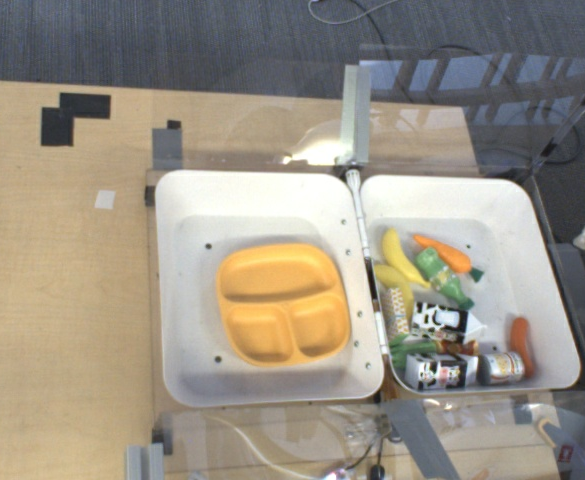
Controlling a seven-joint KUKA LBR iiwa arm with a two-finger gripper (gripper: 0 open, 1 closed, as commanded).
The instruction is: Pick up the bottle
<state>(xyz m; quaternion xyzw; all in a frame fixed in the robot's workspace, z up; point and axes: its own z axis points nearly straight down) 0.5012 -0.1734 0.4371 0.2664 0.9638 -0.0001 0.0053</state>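
Whether the claw is released, clenched or grasping anything, the frame gives no way to tell.

The green bottle (441, 274) lies on its side in the right bin (517, 213), in the centre-right of the frame, slanting from upper left to lower right. It sits in the left half of that bin, within a cluster of items. Touching it above is an orange carrot (445, 253), slanted the same way. Just to its left lie two yellow bananas (399, 258), one above the other, close to the bin's left wall. Just below the bottle is a black-and-white cow-patterned carton (440, 319), lying flat. Below that, some green pieces and a dark item crowd together, too jumbled to name. Along the bin's bottom edge sits a second black-and-white pack (436, 373), with a silvery can (500, 368) on its side just to the right of it. A reddish sausage (519, 340) lies near the bin's lower right corner, just above the can.

The left bin (187, 228), in the centre of the frame, holds a yellow divided tray (282, 303) with three compartments, resting flat in its middle. Both bins sit side by side on the wooden bench (62, 298).
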